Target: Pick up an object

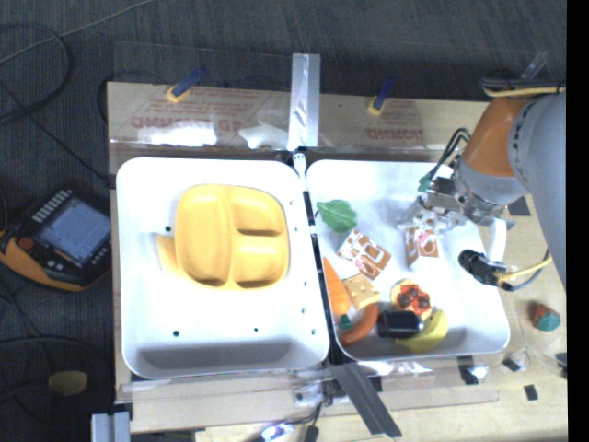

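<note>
The left bin [138, 247] holds a yellow divided tray [230, 235]. The gripper [425, 215] is low in the right bin [386, 187], just above a small orange-and-white packet [421, 244], with a green leaf [337, 215] and a banana [425, 336] also inside.

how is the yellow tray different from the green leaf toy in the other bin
The yellow tray is far larger than the green leaf toy, covering much of the left bin. The tray is yellow and split into compartments; the leaf is green and one plain piece. The tray has the left bin to itself apart from a small piece at its left edge, while the leaf shares the right bin with several other toys. Both lie flat.
</note>
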Tool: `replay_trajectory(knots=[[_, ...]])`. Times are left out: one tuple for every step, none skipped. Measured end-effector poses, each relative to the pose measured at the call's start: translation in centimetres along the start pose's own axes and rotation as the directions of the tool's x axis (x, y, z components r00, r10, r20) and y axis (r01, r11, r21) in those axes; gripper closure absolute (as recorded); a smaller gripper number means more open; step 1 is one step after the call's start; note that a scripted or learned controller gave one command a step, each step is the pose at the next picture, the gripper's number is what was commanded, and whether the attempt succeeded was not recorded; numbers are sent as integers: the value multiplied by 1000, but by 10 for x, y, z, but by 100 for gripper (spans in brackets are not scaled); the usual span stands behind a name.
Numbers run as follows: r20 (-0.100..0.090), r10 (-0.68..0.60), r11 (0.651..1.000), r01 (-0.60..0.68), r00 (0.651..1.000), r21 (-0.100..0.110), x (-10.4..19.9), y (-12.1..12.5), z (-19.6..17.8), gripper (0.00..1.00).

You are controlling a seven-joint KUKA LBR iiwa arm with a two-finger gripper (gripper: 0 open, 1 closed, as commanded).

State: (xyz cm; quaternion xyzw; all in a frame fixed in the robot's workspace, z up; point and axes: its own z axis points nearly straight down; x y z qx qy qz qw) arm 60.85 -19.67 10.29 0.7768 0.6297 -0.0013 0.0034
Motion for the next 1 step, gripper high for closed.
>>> replay_trajectory(knots=[[-3, -198, 980, 198, 980, 6, 71, 4, -94, 100]])
